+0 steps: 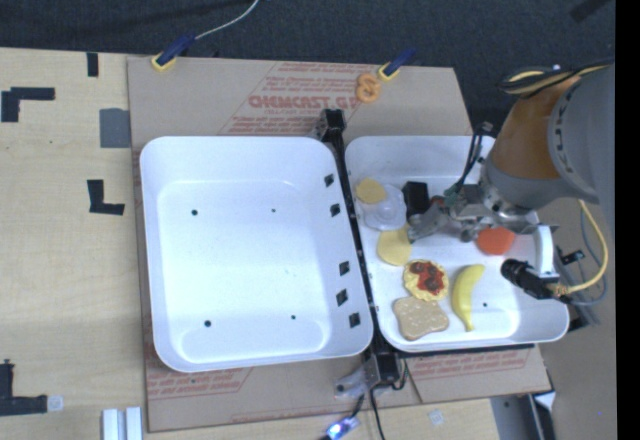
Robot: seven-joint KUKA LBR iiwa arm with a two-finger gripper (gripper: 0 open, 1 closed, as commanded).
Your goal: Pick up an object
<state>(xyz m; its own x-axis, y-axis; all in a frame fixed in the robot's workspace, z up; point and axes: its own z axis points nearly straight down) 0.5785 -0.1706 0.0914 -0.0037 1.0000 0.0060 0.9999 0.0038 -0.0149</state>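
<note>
Two white bins sit side by side on a sheet of cardboard [300,108] on the desk [60,228]. The left bin [160,228] has bare white walls. In the right bin [540,328] lie a banana [466,294], a slice of toast [420,318], a small pizza-like round [425,279], two pale yellow discs [371,191], [394,248], a clear cup [381,215] and an orange-red piece [495,241]. The arm [560,143] reaches in from the right, its gripper [420,218] low over the bin near the cup.

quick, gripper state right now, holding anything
gripper: cannot be told; it sits low in the right bin among the food items.
</note>
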